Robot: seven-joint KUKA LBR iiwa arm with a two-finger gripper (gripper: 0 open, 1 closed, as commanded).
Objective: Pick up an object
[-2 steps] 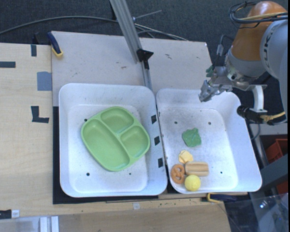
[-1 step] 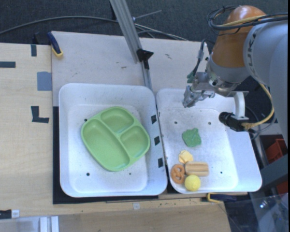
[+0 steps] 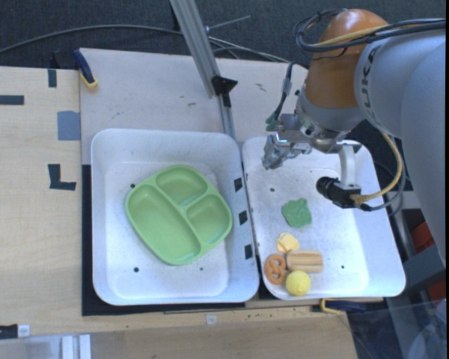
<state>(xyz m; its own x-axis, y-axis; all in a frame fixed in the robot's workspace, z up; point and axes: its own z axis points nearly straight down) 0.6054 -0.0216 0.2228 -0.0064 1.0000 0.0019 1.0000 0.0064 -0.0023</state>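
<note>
Gripper [image 3: 272, 158] hovering over right bin's [image 3: 374, 200] back-left corner, well clear of green toy [image 3: 296, 213]; finger gap impossible to tell.

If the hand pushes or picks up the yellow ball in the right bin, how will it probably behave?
The yellow ball looks round and smooth, so it may roll when pushed. It touches the bun and sits near the bin's front wall, which could stop it. It looks small and probably light; fingers might slip off.
</note>
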